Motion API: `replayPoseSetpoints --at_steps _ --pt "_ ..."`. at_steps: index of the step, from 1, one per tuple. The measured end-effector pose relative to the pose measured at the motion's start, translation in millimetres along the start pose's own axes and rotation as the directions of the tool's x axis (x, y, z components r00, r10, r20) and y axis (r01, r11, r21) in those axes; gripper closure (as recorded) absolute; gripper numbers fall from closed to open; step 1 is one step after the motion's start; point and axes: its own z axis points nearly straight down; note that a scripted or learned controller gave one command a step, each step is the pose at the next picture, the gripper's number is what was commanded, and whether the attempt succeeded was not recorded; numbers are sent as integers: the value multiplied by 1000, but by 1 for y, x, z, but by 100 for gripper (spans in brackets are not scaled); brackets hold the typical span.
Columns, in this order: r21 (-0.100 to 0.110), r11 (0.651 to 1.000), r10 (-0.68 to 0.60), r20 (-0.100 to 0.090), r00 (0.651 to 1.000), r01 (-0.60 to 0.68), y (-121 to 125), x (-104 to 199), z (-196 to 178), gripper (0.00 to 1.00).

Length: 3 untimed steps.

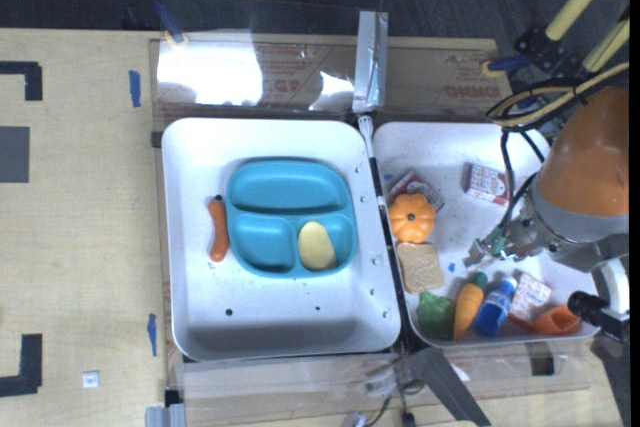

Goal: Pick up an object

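The claw [497, 247] hangs low over the right bin [440, 140], at 3 o'clock from the pumpkin [413, 217], positioned for picking among clutter; its grip state cannot be determined.

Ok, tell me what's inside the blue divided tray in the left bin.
The blue tray holds one yellow, egg-shaped item in its lower right compartment. Whatever lies beneath that item is covered. An orange sausage-like piece lies outside the tray, along its left edge.
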Motion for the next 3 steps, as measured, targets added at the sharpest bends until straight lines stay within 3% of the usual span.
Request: replayPoseSetpoints --at_steps 1,2,3 --pt "-3 1000 0 1 1000 0 1 0 -1 0" --pt "-3 1000 0 1 1000 0 1 0 -1 0" --pt "-10 998 -66 6 998 66 -11 -32 65 0"
